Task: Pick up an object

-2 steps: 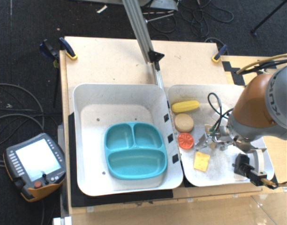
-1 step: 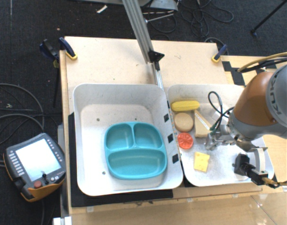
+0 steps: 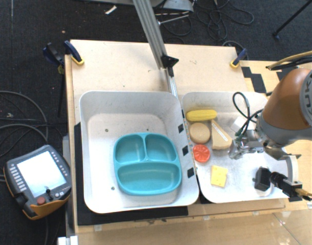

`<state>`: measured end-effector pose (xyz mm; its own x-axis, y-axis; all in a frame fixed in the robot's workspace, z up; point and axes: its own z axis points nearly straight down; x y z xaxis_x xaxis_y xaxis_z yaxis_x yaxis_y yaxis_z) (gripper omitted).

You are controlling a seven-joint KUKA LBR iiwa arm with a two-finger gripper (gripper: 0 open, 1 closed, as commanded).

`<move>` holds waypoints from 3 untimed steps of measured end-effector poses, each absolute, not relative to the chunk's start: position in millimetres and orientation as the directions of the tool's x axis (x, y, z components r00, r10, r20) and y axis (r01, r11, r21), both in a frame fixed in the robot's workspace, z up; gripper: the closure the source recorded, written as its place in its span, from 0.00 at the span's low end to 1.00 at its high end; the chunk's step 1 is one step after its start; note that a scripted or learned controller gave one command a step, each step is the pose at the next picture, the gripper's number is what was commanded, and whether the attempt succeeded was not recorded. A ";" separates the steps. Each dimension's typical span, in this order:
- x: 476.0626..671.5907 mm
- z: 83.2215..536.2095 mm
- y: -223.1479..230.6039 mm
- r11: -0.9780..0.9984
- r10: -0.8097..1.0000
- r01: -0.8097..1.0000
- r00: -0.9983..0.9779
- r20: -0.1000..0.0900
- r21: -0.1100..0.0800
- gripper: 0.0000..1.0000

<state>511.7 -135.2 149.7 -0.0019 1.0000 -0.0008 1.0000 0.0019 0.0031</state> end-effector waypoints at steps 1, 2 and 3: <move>503.2 201.8 -138.3 0.002 1.000 1.000 -0.002 -0.002 0.005 1.00; 509.6 257.7 -129.3 0.004 1.000 1.000 -0.004 -0.002 0.007 1.00; 533.4 244.3 -82.1 0.007 1.000 1.000 -0.007 0.000 0.001 1.00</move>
